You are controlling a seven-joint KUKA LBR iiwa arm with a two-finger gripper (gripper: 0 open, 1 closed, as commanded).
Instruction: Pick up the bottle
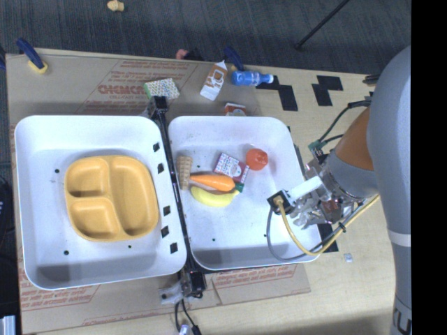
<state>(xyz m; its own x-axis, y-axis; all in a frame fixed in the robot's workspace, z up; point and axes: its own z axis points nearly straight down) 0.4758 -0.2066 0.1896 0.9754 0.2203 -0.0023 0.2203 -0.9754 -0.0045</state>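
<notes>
1. The bottle [251, 79], blue-bodied with a paler end, is seen lying on its side on the bench [335, 285], outside and beyond the far rim of the right bin [230, 250].
2. Its long axis is laid roughly parallel to that far rim, with the paler end turned toward the arm's side of the scene.
3. The hand [307, 211] is pictured at the right bin's right wall, over the near-right corner, well apart from the bottle; whether it is open or closed cannot be told, as the tip is lost among cables and fittings, and nothing can be made out in its grasp.
4. From the hand, the bottle is placed up-view and somewhat to the left, past the whole depth of the right bin; a reach across that bin's far rim is judged to be what the coming move calls for.
5. Inside the right bin, a carrot [211, 182] is laid on a banana [214, 198], with a red ball-like toy [256, 159] and a small red-and-white packet [228, 165] beside them.
6. A small carton [214, 81] is seen just left of the bottle, on the brown cardboard [112, 89] beyond the right bin.
7. Red print is borne by the cardboard, but it cannot be read with confidence; no label on the bottle can be read.
</notes>
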